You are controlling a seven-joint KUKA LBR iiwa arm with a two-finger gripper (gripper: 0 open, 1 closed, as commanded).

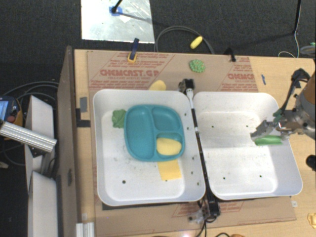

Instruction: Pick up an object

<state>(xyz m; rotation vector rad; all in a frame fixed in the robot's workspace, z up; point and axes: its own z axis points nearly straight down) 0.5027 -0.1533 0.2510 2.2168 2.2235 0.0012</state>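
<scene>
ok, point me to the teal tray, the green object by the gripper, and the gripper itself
teal tray [140, 132]: camera view, floor of its large left compartment.
green object [269, 140]: camera view, middle of its long body, in the right bin.
gripper [260, 131]: camera view, at its fingertips, just above the green object.

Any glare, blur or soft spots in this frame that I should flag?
Camera view: the foil sheet at the top glares bright; both white bins look evenly lit with faint shadows; the gripper by the green object is slightly soft, edges smeared; the teal tray reads sharp.
</scene>
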